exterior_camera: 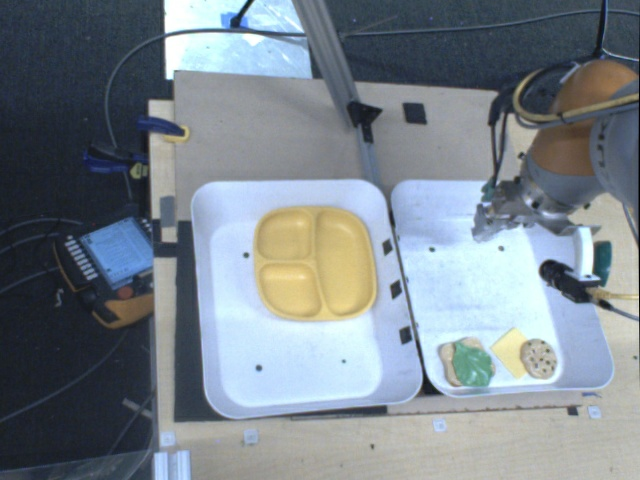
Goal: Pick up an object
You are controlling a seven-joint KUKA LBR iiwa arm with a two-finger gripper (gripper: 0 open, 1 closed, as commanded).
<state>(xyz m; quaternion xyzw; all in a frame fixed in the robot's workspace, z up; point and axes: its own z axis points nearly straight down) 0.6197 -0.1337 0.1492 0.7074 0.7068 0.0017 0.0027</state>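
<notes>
The gripper [492, 224] is hanging over the far part of the right bin [440, 208], and I cannot tell how it is set. The objects are lying well apart from it in the near corner: a green toy [470, 363], a cheese slice [508, 351], a cookie [539, 358]. A yellow tray [314, 262] is sitting in the left bin [225, 368], probably for sorting

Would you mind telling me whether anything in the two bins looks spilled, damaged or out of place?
Nothing stands out. The yellow tray lies flat in the left bin; the three food pieces sit together at the right bin's near edge. The gripper is over its far end.
</notes>
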